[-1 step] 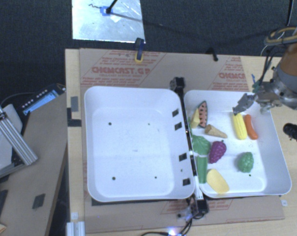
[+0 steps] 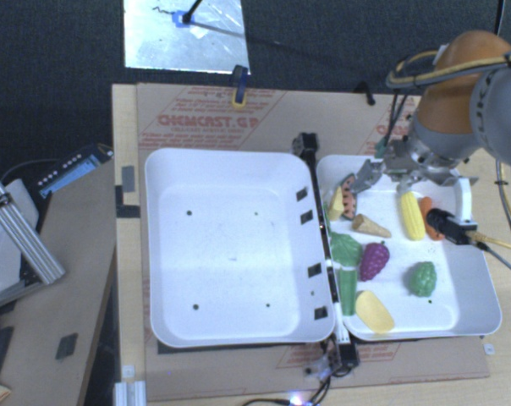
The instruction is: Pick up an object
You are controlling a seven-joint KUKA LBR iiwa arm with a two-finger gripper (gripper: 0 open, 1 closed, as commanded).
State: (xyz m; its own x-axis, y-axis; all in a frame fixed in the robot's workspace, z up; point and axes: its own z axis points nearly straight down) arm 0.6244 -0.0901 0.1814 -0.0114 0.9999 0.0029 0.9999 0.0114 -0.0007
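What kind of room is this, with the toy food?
Probably a robot lab. A robot arm reaches over two white bins on a cardboard-topped bench; toy corn and grapes lie in the right bin.

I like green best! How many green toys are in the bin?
2: a long green vegetable by the right bin's left wall, and a round green one further right. The arm may hide others.

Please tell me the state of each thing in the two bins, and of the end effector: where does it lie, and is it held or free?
Corn cob: lying in right bin, free.
Purple grapes: lying free.
Green broccoli: lying free.
Yellow lemon: lying free near front wall.
Watermelon slice: lying free, close to the end effector.
End effector: low over right bin, holding nothing visible.
Left bin: sitting flat.
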